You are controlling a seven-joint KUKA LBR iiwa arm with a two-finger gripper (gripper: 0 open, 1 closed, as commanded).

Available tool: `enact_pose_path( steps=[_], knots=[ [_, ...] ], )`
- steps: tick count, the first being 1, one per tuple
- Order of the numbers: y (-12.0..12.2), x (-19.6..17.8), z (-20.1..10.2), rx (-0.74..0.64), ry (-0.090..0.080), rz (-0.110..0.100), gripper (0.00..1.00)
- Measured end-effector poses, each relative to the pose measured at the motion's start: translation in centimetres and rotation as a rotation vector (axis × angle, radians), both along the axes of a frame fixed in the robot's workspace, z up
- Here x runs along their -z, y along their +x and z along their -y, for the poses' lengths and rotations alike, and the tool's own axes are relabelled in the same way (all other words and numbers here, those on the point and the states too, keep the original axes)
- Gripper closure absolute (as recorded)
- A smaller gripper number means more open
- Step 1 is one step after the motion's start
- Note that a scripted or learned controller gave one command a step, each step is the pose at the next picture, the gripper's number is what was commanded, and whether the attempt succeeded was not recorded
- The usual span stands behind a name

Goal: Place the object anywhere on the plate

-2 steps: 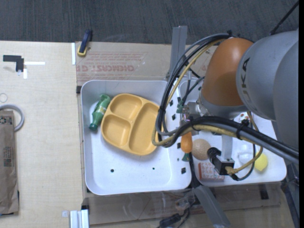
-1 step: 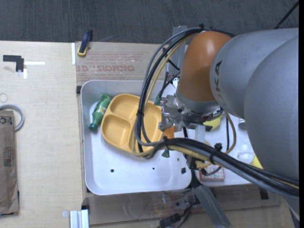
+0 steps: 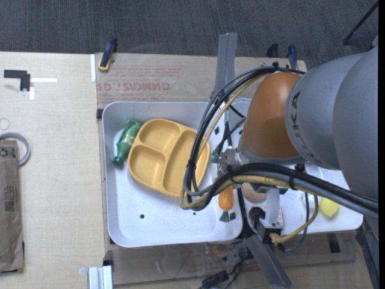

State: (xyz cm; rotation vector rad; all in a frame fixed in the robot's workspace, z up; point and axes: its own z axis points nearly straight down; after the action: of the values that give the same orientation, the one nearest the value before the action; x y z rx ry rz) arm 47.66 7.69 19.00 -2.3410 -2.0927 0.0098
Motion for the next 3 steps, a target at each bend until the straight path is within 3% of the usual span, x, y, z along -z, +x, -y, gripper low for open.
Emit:
enact_pose_path(
  steps=[1,2,3],
  knots=[
    [0.0,-1.2,-2.3,0.242,-0.002,0.001,1.0],
    [0.0,-1.2,-2.3,0.242,-0.002,0.001,0.0],
    [0.0,-0.2,-4.3,0.297,-0.002,0.001,0.0]
  ],
)
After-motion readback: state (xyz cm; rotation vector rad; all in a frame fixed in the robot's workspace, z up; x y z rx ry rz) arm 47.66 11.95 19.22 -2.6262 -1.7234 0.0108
